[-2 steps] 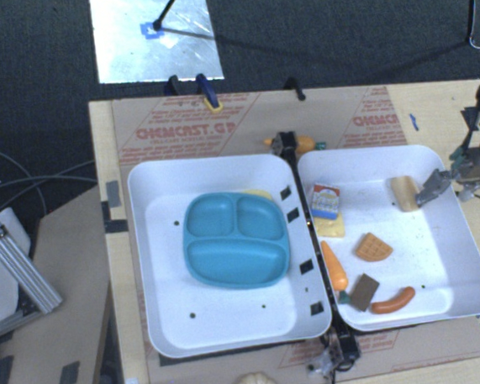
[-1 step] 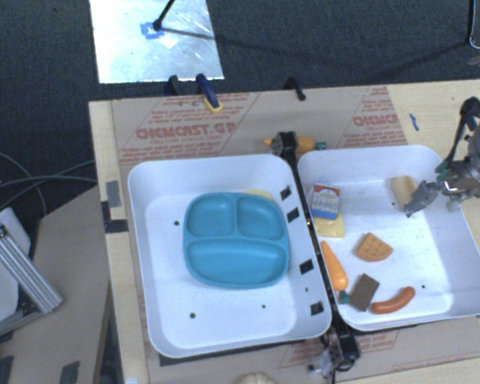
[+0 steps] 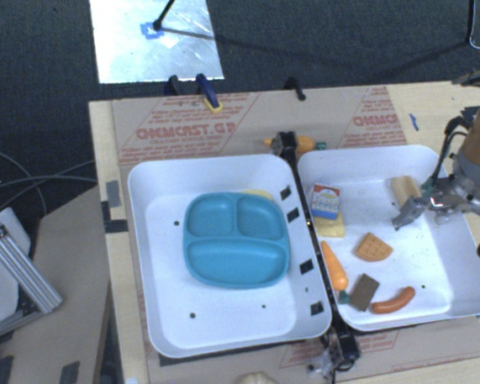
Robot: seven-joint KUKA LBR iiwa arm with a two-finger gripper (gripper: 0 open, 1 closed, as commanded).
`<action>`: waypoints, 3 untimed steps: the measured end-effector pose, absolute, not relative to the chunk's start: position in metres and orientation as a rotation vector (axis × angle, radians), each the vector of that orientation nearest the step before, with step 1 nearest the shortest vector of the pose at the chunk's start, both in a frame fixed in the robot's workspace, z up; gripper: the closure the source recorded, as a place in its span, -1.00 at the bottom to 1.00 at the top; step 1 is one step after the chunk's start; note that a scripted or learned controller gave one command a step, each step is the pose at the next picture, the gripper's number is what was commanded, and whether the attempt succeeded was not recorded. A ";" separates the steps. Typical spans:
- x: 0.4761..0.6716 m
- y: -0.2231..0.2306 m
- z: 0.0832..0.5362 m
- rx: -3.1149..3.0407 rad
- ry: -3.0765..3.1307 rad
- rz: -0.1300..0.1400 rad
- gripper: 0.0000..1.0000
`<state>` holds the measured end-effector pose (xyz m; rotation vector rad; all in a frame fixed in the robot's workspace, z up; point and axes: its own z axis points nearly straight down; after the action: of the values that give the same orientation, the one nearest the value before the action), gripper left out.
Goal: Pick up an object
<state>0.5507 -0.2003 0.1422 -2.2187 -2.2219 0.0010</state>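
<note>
Two-finger gripper [image 3: 417, 209] hangs over right white bin [image 3: 465, 292], jaws look spread, nothing between them. Nearest target: tan cylindrical roll [image 3: 403, 186] just beside it. Centre over it, drop straight down, close across the short axis.

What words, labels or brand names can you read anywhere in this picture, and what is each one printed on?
"CHEMCAST GP", red print on the brown cardboard sheet under the two white bins, at its back left.
The same red print repeats at the sheet's back right, slanted; too blurred there to read in full.
The small red, white and blue carton in the right white bin bears a label too small to read.
</note>
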 end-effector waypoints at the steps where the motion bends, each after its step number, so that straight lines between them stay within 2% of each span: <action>1: 0.551 -0.200 0.090 -2.219 -2.222 0.001 -1.00; 2: 0.552 -0.200 0.104 -2.223 -2.225 -0.003 1.00; 3: 0.552 -0.193 0.165 -2.220 -2.230 -0.005 1.00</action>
<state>0.5516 -0.1934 0.1648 -2.2204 -2.2302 -0.0049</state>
